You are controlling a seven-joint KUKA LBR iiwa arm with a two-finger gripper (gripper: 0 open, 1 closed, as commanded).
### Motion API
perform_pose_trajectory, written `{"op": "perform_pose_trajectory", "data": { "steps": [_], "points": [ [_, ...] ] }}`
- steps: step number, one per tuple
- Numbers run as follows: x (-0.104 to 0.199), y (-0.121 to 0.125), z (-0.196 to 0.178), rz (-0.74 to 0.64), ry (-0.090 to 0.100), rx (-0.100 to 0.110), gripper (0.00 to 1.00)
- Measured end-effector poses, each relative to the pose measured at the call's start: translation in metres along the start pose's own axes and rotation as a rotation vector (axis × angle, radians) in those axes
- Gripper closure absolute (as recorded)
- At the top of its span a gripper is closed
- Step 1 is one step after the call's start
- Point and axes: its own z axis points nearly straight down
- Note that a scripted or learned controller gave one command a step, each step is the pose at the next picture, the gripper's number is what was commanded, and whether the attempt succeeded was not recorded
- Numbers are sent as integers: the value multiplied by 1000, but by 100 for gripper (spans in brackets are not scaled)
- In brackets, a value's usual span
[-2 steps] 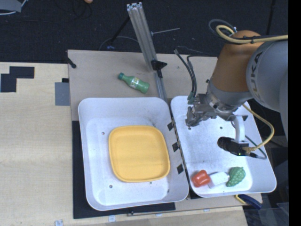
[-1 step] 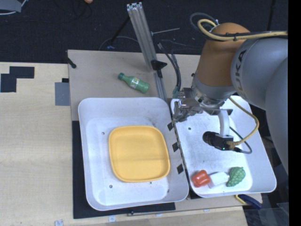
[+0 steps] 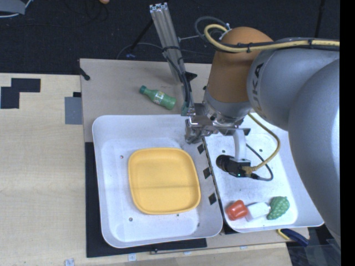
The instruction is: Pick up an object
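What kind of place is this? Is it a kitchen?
Probably a robot test lab, not a kitchen. A big grey robot arm reaches over a bench with two white bins, which hold a yellow plate and what looks like small toy food.

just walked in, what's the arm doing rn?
The arm reaches in from the right, its gripper low over the far end of the divide between the white bins. I can't see that it holds anything. The left bin holds a yellow plate; the right bin has a red item, a white item and a green item at its near end. A green bottle lies on the bench beyond the bins.
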Motion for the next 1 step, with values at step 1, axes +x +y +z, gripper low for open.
{"op": "perform_pose_trajectory", "data": {
  "steps": [1],
  "points": [
    [-1, 0, 0, 1, -1, -1, 0]
  ]
}}
